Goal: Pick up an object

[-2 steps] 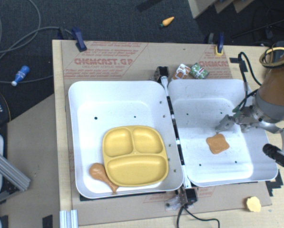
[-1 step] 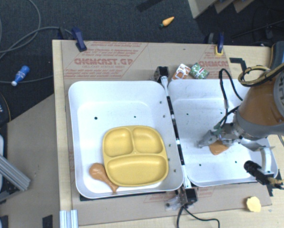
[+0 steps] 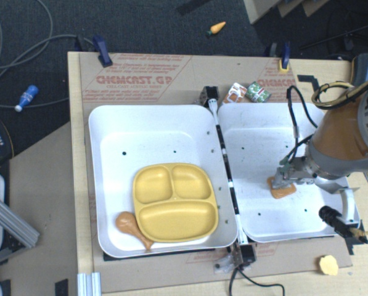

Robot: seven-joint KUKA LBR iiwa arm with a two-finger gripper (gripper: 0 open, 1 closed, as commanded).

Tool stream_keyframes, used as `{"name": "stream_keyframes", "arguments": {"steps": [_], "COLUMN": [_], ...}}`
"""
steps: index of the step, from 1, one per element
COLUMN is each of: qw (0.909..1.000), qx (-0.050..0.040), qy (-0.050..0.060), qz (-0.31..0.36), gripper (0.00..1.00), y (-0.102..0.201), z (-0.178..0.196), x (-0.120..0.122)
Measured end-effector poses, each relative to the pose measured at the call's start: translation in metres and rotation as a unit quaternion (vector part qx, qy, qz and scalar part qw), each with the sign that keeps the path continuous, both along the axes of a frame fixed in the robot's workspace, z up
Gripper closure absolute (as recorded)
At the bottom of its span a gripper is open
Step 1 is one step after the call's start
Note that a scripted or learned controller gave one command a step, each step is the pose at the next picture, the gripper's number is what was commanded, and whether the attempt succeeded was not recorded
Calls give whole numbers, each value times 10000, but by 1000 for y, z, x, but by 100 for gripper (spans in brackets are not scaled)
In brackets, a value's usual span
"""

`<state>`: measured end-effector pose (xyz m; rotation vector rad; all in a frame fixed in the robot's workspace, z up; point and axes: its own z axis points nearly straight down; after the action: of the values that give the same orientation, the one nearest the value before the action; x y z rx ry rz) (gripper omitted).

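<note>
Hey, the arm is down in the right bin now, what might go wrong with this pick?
The claw sits right over a small orange piece, and its tips are hidden, so it may miss or just nudge the piece. The black cable looping above the wrist could snag when the arm lifts.

The arm (image 3: 347, 137) has a broad orange band above a grey wrist section, its surfaces smooth and rounded. Black cables (image 3: 301, 113) loop along its far side down to the gripper (image 3: 286, 176), a small grey metal assembly.
</note>
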<state>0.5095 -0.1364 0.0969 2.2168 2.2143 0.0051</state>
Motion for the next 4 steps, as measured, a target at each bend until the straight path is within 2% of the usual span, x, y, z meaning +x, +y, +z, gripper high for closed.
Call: {"name": "stream_keyframes", "arguments": {"steps": [1, 2, 3, 4], "qw": [10000, 10000, 10000, 10000], "qx": [-2, 0, -4, -2], "qy": [-6, -1, -13, -8], "qz": [-2, -3, -2, -3], "gripper": [100, 0, 100, 0], "y": [0, 0, 0, 0], "z": [10, 9, 19, 19], "x": [0, 0, 1, 0]}}
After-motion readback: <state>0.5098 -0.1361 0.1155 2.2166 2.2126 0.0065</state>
